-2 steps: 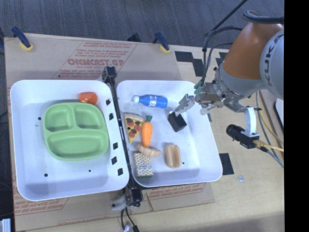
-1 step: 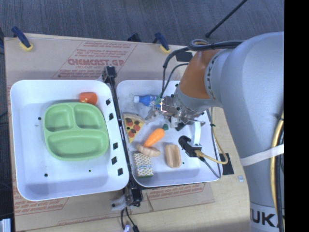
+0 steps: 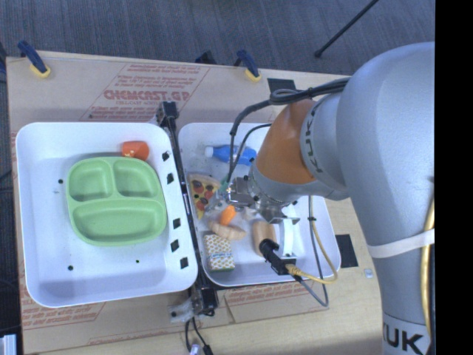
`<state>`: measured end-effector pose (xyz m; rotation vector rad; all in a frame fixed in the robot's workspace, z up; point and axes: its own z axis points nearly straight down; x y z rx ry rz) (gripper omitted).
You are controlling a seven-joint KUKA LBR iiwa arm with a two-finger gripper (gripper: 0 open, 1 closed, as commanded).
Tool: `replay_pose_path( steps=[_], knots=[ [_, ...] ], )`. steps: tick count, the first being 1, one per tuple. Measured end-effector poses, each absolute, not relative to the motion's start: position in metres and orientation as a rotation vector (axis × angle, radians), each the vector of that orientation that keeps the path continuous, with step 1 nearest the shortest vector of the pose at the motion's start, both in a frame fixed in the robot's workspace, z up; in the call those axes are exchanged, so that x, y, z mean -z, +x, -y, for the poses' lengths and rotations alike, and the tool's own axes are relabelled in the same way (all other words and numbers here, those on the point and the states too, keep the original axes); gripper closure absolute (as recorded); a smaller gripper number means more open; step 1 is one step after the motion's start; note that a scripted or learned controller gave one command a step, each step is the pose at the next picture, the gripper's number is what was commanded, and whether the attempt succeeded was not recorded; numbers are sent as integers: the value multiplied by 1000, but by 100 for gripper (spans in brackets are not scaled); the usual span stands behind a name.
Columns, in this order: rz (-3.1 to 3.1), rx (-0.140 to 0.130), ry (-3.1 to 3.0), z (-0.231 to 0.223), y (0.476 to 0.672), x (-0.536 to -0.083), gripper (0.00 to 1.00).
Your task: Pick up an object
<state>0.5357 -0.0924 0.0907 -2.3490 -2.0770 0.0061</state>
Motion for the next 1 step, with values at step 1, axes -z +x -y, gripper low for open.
replay_pose_path(
  steps=[1],
  knots=[
    [2080,-8,-2346,93,536,-101,100]
  ],
)
